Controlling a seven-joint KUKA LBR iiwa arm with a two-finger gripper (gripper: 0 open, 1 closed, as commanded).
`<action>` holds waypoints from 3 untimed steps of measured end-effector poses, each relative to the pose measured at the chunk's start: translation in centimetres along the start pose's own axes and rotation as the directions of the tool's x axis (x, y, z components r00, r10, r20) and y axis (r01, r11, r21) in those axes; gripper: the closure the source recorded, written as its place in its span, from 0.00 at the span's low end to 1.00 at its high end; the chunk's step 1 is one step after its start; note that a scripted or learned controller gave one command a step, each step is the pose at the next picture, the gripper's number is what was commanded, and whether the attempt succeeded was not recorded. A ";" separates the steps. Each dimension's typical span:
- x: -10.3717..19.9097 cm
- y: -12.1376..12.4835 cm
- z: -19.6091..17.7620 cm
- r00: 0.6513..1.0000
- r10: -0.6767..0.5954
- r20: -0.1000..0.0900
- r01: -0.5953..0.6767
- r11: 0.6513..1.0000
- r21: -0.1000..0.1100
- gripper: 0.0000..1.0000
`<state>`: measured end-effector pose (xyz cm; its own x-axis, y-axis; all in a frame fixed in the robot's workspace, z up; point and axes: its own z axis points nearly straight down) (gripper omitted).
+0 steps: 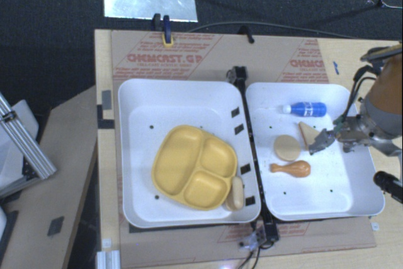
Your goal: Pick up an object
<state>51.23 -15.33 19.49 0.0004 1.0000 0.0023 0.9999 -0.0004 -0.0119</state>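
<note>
nearest the lens, a yellow divided tray (194, 167) is lying in the left bin (135, 104). whether the claw (321, 140) is gripping anything, i cannot tell; it is hovering in the right bin (343, 198), just beside the tan wedge (308, 131), the round disc (287, 148) and the drumstick (291, 168), below the blue bottle (305, 109).

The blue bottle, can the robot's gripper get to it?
Probably yes. The blue bottle lies flat near the back of the right bin with nothing on top of it. The gripper hovers close by, over the wedge, and the space between looks free.
</note>
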 end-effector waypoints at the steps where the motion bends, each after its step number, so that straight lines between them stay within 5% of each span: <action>1: 0.0 0.3 -0.7 1.000 -0.004 0.002 0.004 1.000 -0.013 0.00; 3: 0.2 0.4 10.8 1.000 -0.002 0.001 0.002 1.000 -0.009 0.00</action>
<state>51.53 -15.06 8.65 -0.0014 1.0000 0.0016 1.0000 0.0014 -0.0031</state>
